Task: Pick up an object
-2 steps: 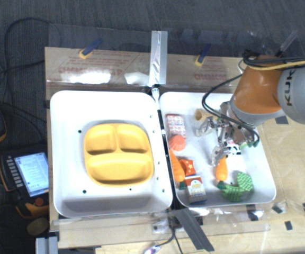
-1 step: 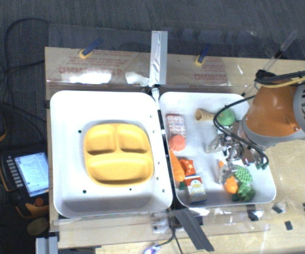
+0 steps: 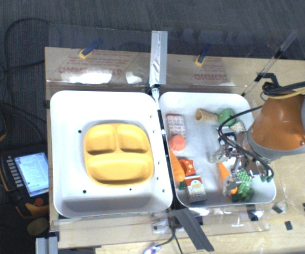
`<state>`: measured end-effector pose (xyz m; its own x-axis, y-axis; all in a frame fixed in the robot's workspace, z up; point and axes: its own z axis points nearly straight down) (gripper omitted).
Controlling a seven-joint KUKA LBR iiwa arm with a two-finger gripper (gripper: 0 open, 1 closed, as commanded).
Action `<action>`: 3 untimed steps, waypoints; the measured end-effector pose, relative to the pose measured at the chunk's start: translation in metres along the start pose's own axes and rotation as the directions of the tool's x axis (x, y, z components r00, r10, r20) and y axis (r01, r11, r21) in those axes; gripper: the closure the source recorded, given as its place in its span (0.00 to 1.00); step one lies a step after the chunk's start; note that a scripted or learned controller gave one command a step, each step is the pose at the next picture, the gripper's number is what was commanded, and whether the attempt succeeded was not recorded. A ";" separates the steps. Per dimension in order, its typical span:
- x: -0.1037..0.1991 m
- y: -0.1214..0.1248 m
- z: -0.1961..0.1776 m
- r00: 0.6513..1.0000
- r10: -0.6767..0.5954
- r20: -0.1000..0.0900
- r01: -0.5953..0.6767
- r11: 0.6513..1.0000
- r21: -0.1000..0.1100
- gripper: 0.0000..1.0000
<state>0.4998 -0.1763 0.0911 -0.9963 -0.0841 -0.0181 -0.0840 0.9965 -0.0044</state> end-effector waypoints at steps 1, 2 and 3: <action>-0.003 0.024 0.000 1.000 -0.026 -0.002 0.026 1.000 0.003 0.00; 0.002 0.017 0.000 0.995 -0.103 0.001 0.103 0.995 0.000 0.00; 0.001 0.017 -0.010 0.995 -0.104 0.001 0.104 0.995 0.002 1.00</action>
